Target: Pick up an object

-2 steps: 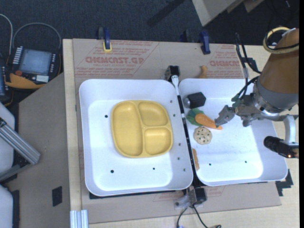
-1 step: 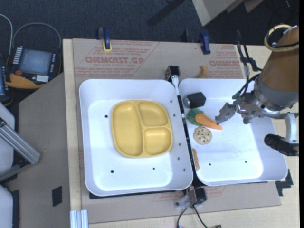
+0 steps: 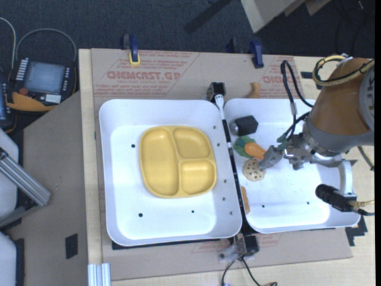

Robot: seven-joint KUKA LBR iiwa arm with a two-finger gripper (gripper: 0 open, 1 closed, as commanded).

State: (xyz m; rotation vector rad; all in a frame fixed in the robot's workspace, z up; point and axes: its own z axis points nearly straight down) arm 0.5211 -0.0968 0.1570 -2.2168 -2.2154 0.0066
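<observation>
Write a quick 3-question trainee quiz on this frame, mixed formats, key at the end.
1. True or false: the yellow divided plate lies in the left bin.
2. Which item lies nearest the gripper? A) cookie B) dark grey block C) plate
3. Fill in: the carrot toy lies in the ____ bin.

Key: 1 true; 2 A; 3 right.

"CHEMCAST GP" on brown board [image 3: 149,73]

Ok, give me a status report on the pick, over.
Pincer low in the right bin, nothing seen held. Cookie just beside its tip; toy carrot and dark block close by. Yellow divided plate in left bin.
</observation>
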